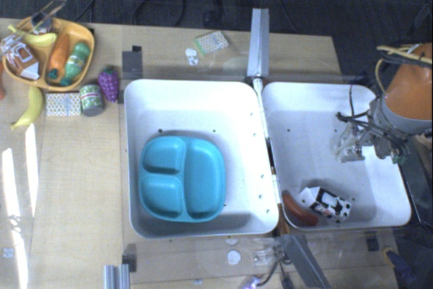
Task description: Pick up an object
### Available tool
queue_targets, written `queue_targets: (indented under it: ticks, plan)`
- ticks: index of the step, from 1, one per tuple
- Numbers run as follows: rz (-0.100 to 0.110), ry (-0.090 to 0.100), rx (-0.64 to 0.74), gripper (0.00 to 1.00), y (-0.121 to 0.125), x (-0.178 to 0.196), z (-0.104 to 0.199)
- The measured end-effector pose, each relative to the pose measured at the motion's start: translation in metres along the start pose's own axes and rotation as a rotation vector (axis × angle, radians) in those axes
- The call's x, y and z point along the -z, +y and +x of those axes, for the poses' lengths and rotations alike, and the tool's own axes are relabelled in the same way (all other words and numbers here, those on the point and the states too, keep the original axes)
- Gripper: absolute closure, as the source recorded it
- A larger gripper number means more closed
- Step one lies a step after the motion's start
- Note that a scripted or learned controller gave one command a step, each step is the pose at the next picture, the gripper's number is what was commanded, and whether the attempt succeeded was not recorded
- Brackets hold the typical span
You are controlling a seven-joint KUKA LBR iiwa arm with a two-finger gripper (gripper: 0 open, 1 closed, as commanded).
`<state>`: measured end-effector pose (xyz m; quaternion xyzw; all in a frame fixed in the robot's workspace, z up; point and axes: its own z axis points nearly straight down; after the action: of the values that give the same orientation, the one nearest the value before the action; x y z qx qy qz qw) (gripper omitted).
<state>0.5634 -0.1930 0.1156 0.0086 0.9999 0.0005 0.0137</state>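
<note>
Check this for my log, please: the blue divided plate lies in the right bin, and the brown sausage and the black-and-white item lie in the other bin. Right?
Not quite. The camera view shows the blue divided plate in the left bin. The brown sausage and the black-and-white item lie in the right bin, near its front edge.

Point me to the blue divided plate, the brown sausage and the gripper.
blue divided plate point(181, 177): camera view, on the ridge between its compartments.
brown sausage point(298, 210): camera view, mid-length of it, at the right bin's lower left corner.
gripper point(349, 147): camera view, at its pale fingertips above the right bin.
</note>
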Motion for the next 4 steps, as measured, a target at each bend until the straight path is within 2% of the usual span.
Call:
queue_targets:
  ticks: [1, 2, 3, 4]
  plan:
    - [0.0, 0.0, 0.0, 0.0, 0.0, 0.0, 0.0]
    - [0.004, 0.009, 0.035, 0.0, 0.025, -0.019, 0.053]
    - [0.003, 0.004, 0.042, 1.0, 0.027, -0.01, 0.05]
    - [0.003, 0.004, 0.042, 0.0, 0.027, -0.009, 0.05]
